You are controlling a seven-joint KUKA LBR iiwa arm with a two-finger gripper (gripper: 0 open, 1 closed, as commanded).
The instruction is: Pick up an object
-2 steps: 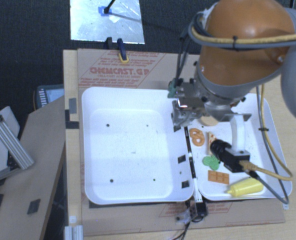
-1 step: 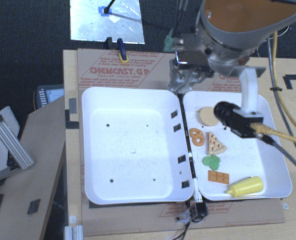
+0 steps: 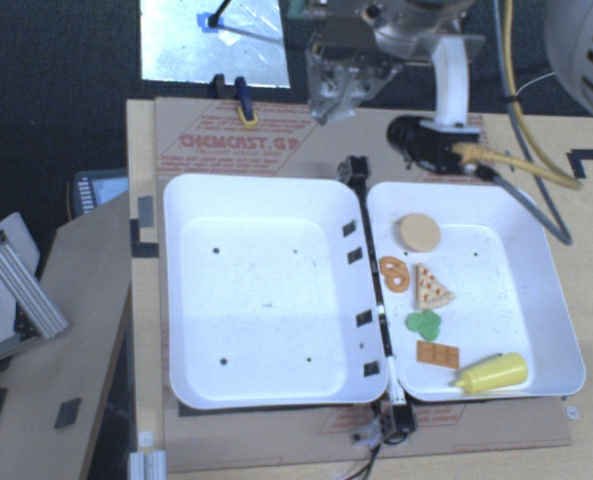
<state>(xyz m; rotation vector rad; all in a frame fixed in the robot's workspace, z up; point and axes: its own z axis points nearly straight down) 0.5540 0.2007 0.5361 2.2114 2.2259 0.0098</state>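
The right bin (image 3: 536, 268) holds several toy foods. A round tan cookie (image 3: 419, 233) lies near its back left. In front of it lie a pretzel (image 3: 395, 273) and a pizza slice (image 3: 432, 288), then a green leafy piece (image 3: 424, 323) and a brown chocolate bar (image 3: 437, 354). A yellow bottle (image 3: 492, 372) rests along the front wall. My gripper (image 3: 332, 103) hangs high above the bench behind the bins, well clear of the objects, with nothing seen between its fingers.
The left bin (image 3: 261, 293) sits beside the right one, joined by a black clipped seam (image 3: 369, 268). A shiny metal plate (image 3: 214, 28) lies behind the bench. A yellow cable (image 3: 521, 163) runs over the right bin's back edge.
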